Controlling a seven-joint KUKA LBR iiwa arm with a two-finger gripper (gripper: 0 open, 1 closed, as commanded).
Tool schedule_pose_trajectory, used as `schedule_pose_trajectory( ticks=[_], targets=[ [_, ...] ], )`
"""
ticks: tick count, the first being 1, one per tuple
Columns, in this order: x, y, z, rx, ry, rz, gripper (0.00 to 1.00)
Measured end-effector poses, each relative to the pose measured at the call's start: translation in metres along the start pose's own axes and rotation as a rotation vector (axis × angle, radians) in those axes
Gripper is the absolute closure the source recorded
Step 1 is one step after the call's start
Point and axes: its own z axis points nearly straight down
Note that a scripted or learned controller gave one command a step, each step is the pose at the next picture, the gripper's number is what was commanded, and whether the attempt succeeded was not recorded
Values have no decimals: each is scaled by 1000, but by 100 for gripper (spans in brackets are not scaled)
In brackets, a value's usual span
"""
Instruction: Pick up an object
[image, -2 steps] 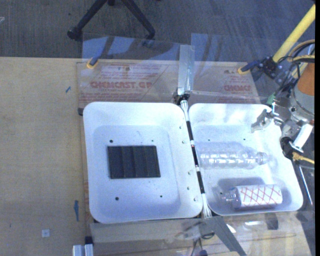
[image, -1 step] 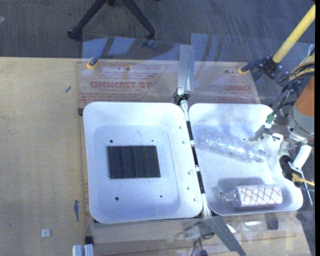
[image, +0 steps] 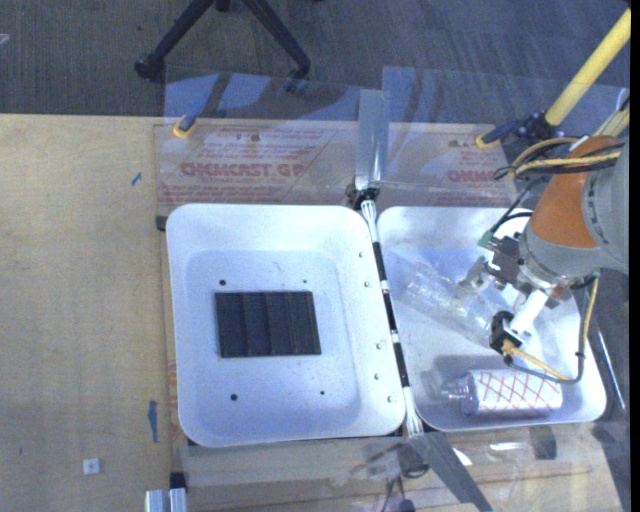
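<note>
Gripper (image: 490, 290), fingers' state unreadable, hangs over a barely visible clear bottle (image: 440, 295) in the right bin (image: 592, 400).

A dark ridged pad (image: 268, 323) lies in the left bin (image: 190, 300).

The gripper (image: 497, 300) hung over the right bin (image: 590, 400), above a clear bottle (image: 440, 293); a checked bottle (image: 500, 392) lay nearer the bin's front.

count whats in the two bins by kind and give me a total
dark ridged rectangular pad: 1
clear plastic bottle: 1
bottle with a red and white lattice label: 1
total: 3
</note>
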Motion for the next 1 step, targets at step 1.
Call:
schedule_pose_trajectory(
  ticks=[1],
  targets=[
    [-19, -38, -29, 4, 1, -464, 0]
  ],
)
